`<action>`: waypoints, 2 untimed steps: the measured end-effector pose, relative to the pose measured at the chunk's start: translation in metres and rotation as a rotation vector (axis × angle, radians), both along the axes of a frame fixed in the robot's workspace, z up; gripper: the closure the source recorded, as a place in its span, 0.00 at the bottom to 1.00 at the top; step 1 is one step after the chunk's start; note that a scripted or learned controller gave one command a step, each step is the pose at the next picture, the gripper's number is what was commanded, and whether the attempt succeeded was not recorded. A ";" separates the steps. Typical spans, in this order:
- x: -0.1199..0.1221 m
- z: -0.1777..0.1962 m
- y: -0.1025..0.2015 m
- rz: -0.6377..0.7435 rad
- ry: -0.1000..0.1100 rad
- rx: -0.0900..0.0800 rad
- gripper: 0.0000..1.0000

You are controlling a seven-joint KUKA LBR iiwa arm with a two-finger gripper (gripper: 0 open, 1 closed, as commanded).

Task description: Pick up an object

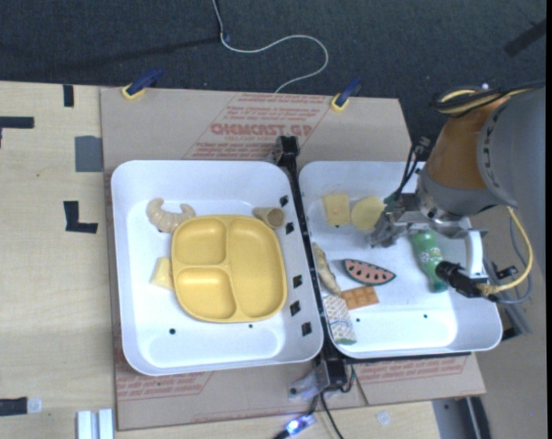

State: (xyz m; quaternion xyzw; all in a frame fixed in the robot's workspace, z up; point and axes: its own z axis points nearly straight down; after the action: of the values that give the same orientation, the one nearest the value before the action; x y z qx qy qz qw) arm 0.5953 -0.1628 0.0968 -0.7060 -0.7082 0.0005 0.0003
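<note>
Camera view looked down at a slant on two white bins side by side on a cardboard sheet (pixel 258 126) over the worktop (pixel 38 273). Left bin (pixel 134 245) was mostly taken up by a yellow divided plate (pixel 228 268), leaving narrow strips of free floor along its front and left walls. A beige curved piece (pixel 166 214) sat at the plate's upper left, a small tan piece (pixel 273 216) at its upper right, and a pale yellow wedge (pixel 161 272) poked out from under its left edge. Right bin (pixel 413 329) had open floor along the front and in the far back corner. Its objects were clustered: a yellow cube (pixel 336 209) and a yellow round piece (pixel 367 212) near the back, a watermelon slice (pixel 367 271) mid-bin, an orange cracker (pixel 359 297) just in front of it, a beige strip (pixel 325 270) and a patterned packet (pixel 337 318) along the divider wall. A green bottle (pixel 429 254) lay near the right wall.

Arm (pixel 477 158) reached in from the right, wrist angled down-left over the right bin. Gripper (pixel 386 230) sat low just beside the yellow round piece and left of the green bottle. Cannot tell how wide the fingers stood, or whether anything was between them.
</note>
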 end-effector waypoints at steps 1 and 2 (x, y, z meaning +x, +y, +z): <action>-0.003 0.044 0.005 -0.002 -0.004 0.000 1.00; -0.006 0.091 0.013 -0.001 -0.004 0.000 1.00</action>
State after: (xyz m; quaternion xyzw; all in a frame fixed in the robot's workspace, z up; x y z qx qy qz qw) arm 0.5889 -0.1500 0.1878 -0.7063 -0.7079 -0.0010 -0.0012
